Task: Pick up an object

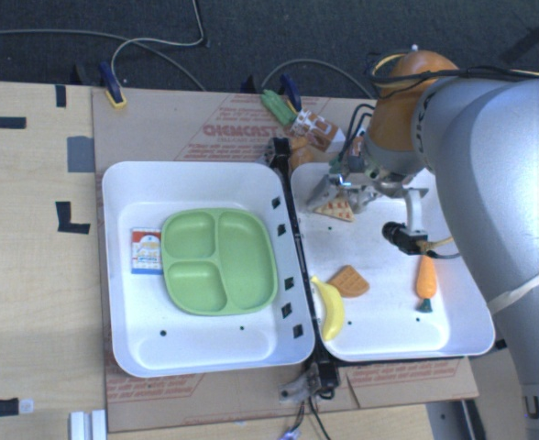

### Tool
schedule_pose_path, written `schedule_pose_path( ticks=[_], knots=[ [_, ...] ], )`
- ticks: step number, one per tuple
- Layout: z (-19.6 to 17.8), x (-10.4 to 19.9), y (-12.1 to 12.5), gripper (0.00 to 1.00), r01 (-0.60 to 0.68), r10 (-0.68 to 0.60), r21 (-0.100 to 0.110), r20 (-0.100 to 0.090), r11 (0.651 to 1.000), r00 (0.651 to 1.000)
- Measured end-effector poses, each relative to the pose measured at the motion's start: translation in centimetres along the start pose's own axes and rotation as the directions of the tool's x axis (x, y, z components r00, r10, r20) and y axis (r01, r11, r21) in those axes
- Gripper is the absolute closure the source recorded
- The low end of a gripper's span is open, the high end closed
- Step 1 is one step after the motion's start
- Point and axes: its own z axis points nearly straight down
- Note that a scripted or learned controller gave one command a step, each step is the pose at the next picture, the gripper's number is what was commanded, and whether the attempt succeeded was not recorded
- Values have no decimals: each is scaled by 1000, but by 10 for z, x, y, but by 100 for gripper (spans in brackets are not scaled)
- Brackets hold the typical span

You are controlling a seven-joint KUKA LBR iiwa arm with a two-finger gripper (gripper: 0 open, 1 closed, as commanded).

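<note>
In the right bin (453, 337) the middle floor lies bare between the scattered items. The obstacles sit around it: a waffle-patterned wedge (336, 210) at about 11 o'clock, just beside the gripper (347, 183); an orange cracker-like piece (350, 281) at 7 o'clock; a banana (330, 308) along the divider (292, 246) at 8 o'clock; a carrot (425, 280) at 3 o'clock. The grey arm (489, 181) covers the bin's 1 to 4 o'clock side. In the left bin (123, 337) a green sectioned plate (220, 259) fills the centre, with a small card (147, 250) touching it at 9 o'clock; open floor runs along 12 and 6 o'clock.
</note>
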Motion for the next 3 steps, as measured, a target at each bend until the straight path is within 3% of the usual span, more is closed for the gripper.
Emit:
schedule_pose_path(
  ticks=[3],
  knots=[
    [0, 3, 0, 0, 0, 0, 0, -1, 1000, 1000]
  ],
)
